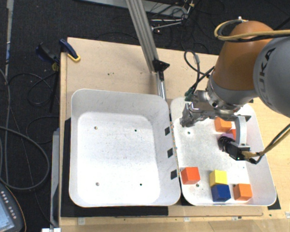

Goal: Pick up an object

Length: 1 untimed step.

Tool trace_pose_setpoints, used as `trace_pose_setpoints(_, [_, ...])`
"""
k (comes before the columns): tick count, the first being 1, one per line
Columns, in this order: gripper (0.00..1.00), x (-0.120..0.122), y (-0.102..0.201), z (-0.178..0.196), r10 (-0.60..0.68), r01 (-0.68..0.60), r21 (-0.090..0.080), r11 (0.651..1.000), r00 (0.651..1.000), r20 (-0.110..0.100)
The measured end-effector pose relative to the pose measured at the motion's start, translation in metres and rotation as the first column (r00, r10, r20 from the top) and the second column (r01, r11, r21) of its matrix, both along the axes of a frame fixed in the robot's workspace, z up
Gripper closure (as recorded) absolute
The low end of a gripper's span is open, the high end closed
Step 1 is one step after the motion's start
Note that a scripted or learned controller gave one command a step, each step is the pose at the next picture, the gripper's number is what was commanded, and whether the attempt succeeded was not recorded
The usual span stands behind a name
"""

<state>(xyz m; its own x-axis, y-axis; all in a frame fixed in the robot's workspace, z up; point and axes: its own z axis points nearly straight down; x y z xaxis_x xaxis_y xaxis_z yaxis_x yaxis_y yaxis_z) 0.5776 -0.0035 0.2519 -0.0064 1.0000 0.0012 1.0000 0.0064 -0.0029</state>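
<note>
My gripper (188, 119) hangs over the far left part of the right bin (202, 147), low above its floor, with no object under it that I can see. An orange block (223, 125) lies just to its right, partly hidden by the wrist. Near the front of that bin lie another orange block (190, 174), a yellow block (218, 177), a blue block (221, 193) touching the yellow one, and a third orange block (242, 191).
The left bin (84, 133) sits beside the right one, their rims meeting near the gripper. A metal pole (146, 34) slants across the bench's back. A black cable connector (232, 146) dangles from the wrist over the right bin.
</note>
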Motion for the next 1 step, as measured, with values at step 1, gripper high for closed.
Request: trace_pose_setpoints(1, [1.00, -0.0230, 0.0500, -0.0181, 0.001, -0.001, 0.001, 1.000, 1.000, -0.001])
